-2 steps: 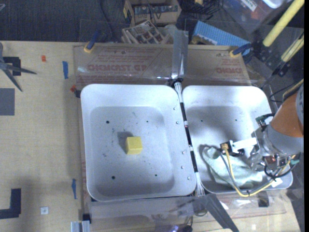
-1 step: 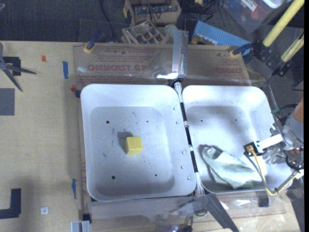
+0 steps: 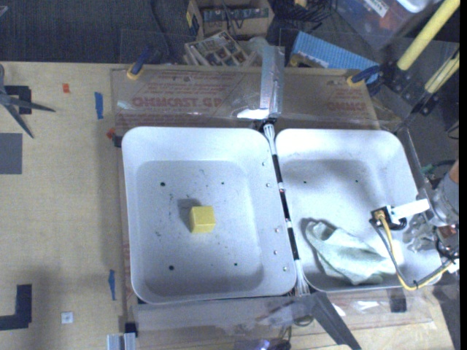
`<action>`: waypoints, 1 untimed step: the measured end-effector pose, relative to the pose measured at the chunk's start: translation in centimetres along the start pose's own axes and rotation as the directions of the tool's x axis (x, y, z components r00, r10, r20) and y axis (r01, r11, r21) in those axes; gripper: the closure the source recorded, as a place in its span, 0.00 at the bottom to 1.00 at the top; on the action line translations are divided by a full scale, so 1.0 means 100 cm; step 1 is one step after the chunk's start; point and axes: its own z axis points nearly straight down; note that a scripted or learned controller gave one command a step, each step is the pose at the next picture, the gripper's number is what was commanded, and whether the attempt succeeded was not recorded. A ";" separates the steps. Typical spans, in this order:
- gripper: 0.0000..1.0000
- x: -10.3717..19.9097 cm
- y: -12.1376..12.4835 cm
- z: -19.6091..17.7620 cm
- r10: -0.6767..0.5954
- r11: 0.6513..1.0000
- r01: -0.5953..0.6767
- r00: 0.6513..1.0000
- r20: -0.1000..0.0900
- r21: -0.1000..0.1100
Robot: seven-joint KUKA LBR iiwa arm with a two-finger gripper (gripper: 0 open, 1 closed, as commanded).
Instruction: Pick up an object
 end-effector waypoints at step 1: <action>1.00 0.001 0.000 0.042 -0.452 0.892 0.452 0.892 -0.007 0.003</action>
